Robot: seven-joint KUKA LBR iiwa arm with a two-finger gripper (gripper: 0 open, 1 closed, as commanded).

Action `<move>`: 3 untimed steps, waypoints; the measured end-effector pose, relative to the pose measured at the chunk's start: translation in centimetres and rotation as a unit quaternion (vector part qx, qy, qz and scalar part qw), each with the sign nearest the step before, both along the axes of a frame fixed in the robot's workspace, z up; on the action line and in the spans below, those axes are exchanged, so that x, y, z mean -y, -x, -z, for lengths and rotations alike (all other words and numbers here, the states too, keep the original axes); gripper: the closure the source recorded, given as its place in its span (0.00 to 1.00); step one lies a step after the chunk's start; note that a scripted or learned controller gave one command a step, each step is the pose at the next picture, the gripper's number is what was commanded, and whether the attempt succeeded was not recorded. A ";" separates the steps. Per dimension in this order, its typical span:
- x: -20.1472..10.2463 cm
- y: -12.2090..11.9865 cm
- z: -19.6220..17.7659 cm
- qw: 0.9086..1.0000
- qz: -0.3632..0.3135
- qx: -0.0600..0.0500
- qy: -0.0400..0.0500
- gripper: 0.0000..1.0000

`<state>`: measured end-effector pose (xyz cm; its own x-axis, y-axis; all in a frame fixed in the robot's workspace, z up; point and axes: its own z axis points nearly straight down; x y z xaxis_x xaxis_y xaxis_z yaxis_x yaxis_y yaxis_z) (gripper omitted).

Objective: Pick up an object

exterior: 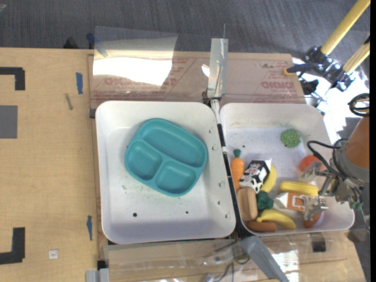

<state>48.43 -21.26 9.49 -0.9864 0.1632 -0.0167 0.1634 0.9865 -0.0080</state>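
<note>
The left bin held a teal tray; the right bin was crowded with toy food. The pincer hung low at that bin's right side, among a banana and neighbouring pieces; whether it was spread, I cannot tell. Packed that tightly, the pieces could be nudged aside, or two caught together.

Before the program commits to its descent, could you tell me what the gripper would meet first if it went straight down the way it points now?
Probably the orange-and-white carton lying beneath the gripper in the right bin; depth is unclear from this slanted view.
</note>
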 end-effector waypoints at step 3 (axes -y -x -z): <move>-3.0 -0.2 0.0 0.996 -0.086 0.004 0.003 0.00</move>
<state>48.64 -18.21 9.49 -0.9996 -0.0088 -0.0250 -0.0085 0.9999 -0.0141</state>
